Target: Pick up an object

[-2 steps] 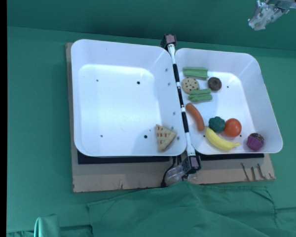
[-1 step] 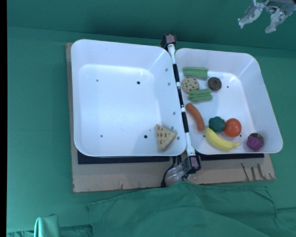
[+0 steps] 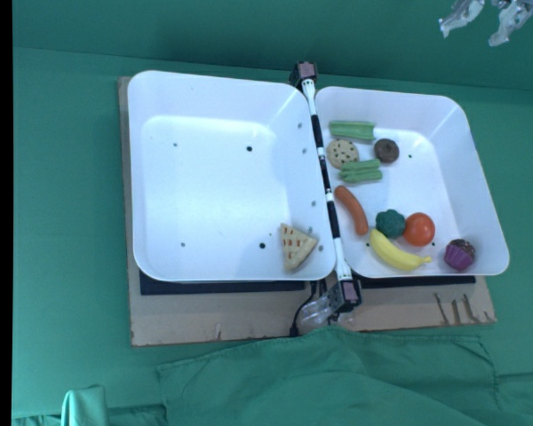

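Observation:
My gripper hangs high above the bench at the top right, beyond the far corner of the right bin. Its fingers are spread open with nothing between them. In the right bin lie two bundles of green beans, a cookie, a brown donut, an orange sausage, a broccoli floret, a tomato, a banana and a purple cupcake. A pie slice rests in the near right corner of the left bin.
A black-and-white bar runs between the two bins, with a clamp at its near end. The bins sit on a cardboard sheet. Green cloth bunches up in front of the bench.

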{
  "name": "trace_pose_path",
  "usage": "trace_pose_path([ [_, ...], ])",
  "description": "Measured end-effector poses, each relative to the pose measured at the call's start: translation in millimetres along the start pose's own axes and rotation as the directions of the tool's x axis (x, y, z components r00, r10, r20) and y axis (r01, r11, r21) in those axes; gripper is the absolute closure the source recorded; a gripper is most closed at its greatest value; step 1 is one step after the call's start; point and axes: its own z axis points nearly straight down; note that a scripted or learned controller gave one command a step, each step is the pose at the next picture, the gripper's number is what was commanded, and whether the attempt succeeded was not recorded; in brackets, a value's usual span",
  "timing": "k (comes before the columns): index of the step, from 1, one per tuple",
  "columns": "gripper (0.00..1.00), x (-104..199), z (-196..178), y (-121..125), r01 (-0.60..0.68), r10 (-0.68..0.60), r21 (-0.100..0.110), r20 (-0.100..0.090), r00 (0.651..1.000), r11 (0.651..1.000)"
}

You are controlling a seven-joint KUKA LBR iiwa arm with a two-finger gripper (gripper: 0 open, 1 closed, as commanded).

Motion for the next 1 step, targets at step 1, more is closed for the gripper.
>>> trace_pose_path([
  [1,0.0,1.8,176.2,-3.2,-0.001,0.001,0.022,-0.007,1.0,1.0],
])
